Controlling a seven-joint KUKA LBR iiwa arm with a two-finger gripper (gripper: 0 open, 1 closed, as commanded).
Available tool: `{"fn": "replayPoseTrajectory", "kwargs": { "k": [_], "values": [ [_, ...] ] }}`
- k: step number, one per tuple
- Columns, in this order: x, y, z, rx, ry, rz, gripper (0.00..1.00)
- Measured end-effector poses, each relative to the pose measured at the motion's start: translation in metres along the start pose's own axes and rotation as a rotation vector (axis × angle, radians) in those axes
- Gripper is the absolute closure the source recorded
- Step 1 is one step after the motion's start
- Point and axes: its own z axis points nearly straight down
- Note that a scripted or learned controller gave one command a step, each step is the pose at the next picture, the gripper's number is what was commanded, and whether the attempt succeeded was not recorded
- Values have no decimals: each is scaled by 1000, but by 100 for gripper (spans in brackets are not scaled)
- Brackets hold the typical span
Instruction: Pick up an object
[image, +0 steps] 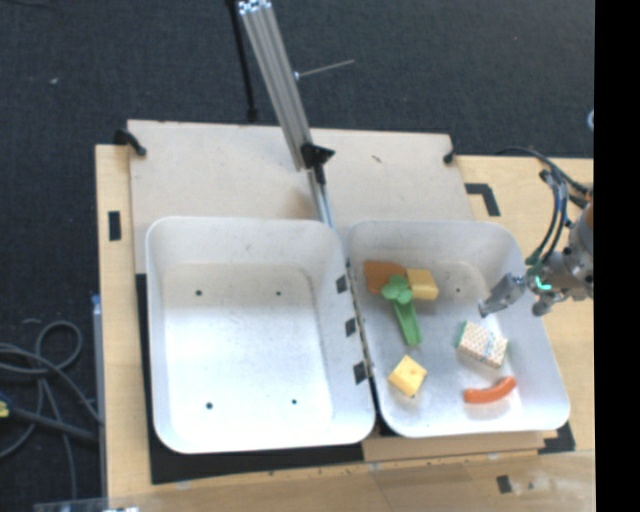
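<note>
Seen from above, the pincer (515, 293), its grip state impossible to tell, hovers at the right bin's (440, 240) three o'clock rim, nearest a speckled block (482, 344) toward five o'clock, so it should centre overhead before descending.

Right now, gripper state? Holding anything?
Gripper: above the right bin's right side, near the patterned block; nothing seen held; open or closed cannot be told.

Two white bins side by side, left bin (250, 335) and right bin (450, 245), the right one holding six pieces: two yellow blocks (421, 285) (407, 376), one orange block (381, 275), one green piece (403, 309), one patterned cube (482, 345), one orange-red sausage shape (489, 391)
</note>
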Motion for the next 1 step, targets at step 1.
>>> {"fn": "replayPoseTrajectory", "kwargs": {
  "k": [1],
  "values": [
    [0, 1, -2, -4, -1, 0, 0]
  ]
}}
